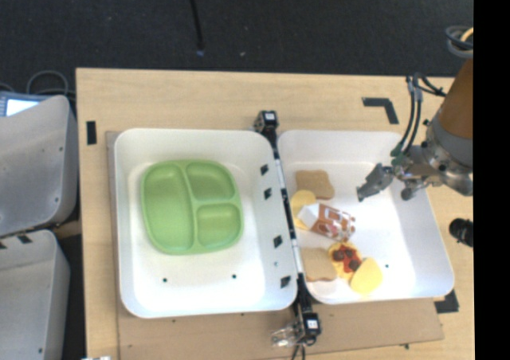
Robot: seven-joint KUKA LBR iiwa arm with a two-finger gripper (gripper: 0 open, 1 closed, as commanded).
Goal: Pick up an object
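Nearest, in the right bin (414, 267), lie a yellow disc (366, 275), a red-topped slice (344, 255), a wrapped snack (332, 221) and toast (314, 183). Above them hangs the gripper (373, 186); whether spread or pressed together, I cannot tell. The left bin (127, 271) holds a green tray (191, 205).
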